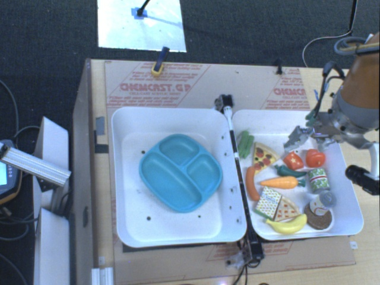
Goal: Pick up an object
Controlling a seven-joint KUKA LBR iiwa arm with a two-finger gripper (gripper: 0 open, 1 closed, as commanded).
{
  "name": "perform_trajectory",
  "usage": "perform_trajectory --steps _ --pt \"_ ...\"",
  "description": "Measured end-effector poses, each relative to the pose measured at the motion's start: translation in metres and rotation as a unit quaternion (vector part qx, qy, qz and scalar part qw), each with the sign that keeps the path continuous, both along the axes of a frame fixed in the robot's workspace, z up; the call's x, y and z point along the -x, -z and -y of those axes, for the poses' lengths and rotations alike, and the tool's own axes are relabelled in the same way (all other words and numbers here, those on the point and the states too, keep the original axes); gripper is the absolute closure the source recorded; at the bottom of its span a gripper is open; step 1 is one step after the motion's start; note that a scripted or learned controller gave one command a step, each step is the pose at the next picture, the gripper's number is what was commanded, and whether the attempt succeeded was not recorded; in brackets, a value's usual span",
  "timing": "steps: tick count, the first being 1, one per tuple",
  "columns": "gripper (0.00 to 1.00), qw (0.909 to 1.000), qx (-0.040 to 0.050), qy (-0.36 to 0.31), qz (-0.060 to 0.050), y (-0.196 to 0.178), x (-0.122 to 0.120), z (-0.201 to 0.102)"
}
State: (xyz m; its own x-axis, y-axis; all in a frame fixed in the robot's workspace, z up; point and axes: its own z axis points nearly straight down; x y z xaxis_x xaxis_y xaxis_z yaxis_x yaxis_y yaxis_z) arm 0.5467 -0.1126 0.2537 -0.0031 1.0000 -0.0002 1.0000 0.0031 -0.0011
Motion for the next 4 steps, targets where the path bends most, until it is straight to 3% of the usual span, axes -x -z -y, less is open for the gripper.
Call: perform_trajectory --steps 1,2,3,4 --pt "0.0 1.0 -0.0005 0.0 -0.002 0.132 -0.034 -0.018" --pt "0.0 1.0 0.0 0.001 0.0 0.171 -0.033 -0.024" --pt "0.0 1.0 0.0011 0.001 0.002 0.093 -0.064 0.046" --pt "0.0 1.0 0.0014 0.001 0.002 0.145 -0.008 0.077"
